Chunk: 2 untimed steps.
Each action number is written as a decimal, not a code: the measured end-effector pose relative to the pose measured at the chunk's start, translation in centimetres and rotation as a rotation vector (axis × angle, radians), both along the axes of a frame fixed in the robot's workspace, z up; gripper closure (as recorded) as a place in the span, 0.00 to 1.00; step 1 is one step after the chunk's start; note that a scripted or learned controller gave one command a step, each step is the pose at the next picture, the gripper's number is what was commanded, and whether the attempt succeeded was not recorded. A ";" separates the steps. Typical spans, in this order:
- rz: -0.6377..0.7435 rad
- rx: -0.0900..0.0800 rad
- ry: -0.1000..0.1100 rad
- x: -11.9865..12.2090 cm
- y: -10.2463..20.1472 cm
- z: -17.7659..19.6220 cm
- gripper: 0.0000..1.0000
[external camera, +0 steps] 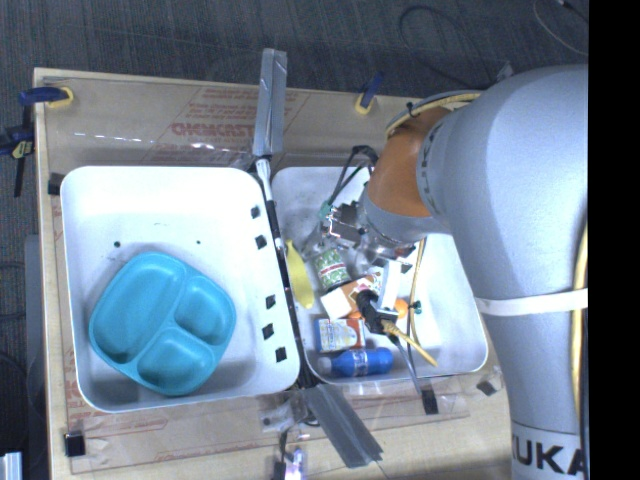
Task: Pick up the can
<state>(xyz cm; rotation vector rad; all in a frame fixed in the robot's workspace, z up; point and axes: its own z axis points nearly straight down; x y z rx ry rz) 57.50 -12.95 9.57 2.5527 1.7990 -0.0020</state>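
My gripper point(345, 230) hangs low in the right bin point(455, 338), and I cannot tell how it is set. The can point(330, 265), green-labelled, lies just below it, beside a yellow item point(300, 276) and above a blue bottle point(360, 362).

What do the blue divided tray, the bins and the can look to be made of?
Blue divided tray: likely moulded plastic, matte, with even colour and rounded compartment walls. Bins: probably thin white plastic, smooth, faint sheen on the floor. Can: green printed label around it; metal is likely but the body is mostly hidden under the gripper, so it's uncertain.
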 end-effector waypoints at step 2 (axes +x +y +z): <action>-0.075 0.017 0.012 -1.0 6.6 13.3 1.00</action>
